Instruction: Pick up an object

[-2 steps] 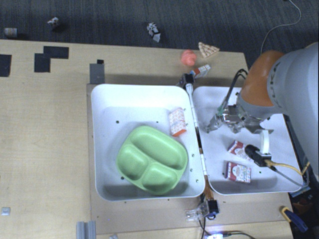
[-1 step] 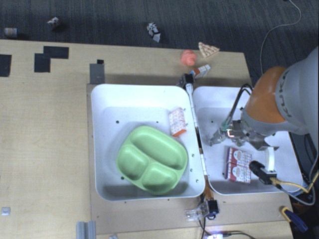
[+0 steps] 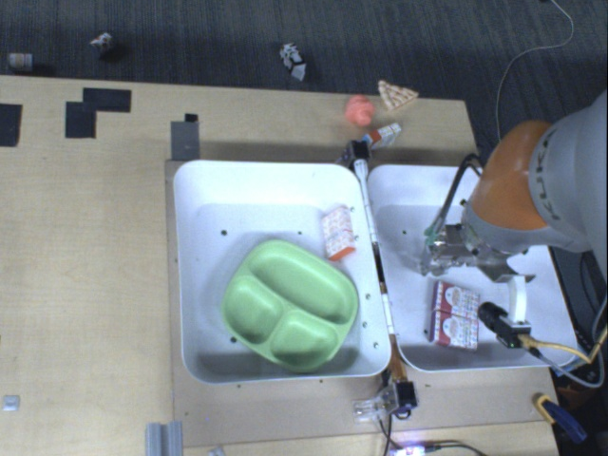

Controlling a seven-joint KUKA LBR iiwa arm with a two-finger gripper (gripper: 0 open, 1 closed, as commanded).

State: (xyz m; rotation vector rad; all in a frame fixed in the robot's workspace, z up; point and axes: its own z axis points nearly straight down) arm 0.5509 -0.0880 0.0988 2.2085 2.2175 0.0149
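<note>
One red carton [image 3: 455, 315] lies just below the tool [image 3: 439, 259]; whether the tool is open, I cannot tell. Lower straight, centred over it.

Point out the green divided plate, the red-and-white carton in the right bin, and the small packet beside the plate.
green divided plate [image 3: 290, 302], camera view, centre ridge.
red-and-white carton [image 3: 455, 315], camera view, top face.
small packet [image 3: 337, 232], camera view, middle of wrapper.
</note>
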